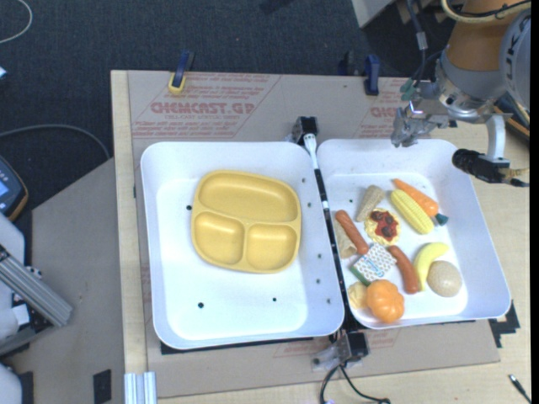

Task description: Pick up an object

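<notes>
Hovering over the far edge of the right bin (480, 225), near the desk's (253, 99) far right corner, the pincer (408, 133) is hanging below the grey and orange arm (484, 32); whether it is spread wide or drawn narrow I cannot tell, and nothing is showing between its tips. The toy food is lying in the right bin: an orange carrot (414, 194) and a yellow corn cob (411, 212) are sitting toward the far side, a slice of pizza (383, 224) is resting at the middle beside a red sausage (351, 231), a second sausage (406, 268) is lying next to a banana (431, 257) and a pale egg-like ball (445, 279), and an orange pumpkin (386, 300) is sitting at the near edge. A yellow divided plate (246, 220) is sitting in the left bin (168, 284), well apart from the food.
</notes>
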Available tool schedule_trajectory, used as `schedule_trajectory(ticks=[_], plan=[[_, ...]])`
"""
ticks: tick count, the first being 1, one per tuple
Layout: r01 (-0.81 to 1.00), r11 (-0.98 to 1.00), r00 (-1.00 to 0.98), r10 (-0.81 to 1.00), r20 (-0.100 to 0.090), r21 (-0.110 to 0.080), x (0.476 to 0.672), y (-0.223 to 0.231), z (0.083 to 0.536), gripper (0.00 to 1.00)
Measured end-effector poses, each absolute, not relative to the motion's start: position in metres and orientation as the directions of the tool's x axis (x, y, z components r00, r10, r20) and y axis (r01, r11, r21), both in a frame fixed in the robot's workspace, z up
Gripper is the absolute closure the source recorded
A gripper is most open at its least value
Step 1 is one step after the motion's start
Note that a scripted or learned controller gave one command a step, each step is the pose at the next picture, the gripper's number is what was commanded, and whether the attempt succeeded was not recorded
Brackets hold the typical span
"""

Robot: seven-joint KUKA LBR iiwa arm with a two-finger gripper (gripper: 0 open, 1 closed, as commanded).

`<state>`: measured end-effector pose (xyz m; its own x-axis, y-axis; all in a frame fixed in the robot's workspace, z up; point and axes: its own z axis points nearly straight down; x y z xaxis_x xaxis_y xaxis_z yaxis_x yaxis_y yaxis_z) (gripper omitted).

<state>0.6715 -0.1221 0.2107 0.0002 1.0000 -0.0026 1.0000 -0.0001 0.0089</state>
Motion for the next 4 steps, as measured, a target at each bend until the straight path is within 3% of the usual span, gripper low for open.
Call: schedule_trajectory(ticks=[1,3,4], plan=[[1.000,0.001,-0.001,1.000,-0.001,0.006,0.673,-0.122,0.227,1.00],[1.000,0.003,-0.003,1.000,0.002,-0.004,0.585,-0.049,0.239,1.00],[1.000,0.001,-0.001,1.000,0.002,-0.006,0.539,-0.027,0.224,1.00]])
